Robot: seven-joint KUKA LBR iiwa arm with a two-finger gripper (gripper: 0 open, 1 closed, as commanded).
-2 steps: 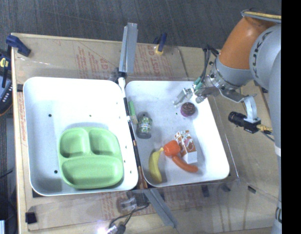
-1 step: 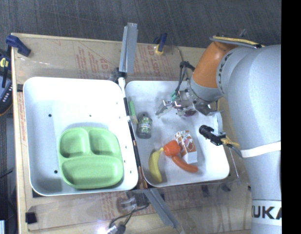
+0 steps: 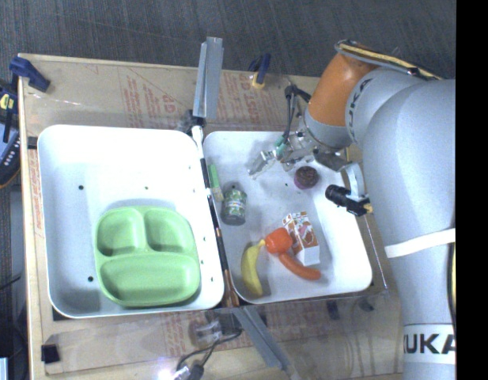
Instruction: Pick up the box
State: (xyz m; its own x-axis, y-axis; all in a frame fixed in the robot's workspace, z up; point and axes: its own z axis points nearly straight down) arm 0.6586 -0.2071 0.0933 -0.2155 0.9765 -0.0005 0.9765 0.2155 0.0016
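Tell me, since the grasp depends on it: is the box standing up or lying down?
Lying down: the box rests on its side on the right bin's floor, printed face up, against the carrot.

Grey arm (image 3: 410,157), orange band, "KUKA" lettering.

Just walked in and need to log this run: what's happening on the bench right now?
The arm's gripper hangs over the far end of the right bin, with nothing between its fingers. The box lies nearer the front, beside a carrot and a banana, not yet picked up. A green divided tray sits in the left bin.
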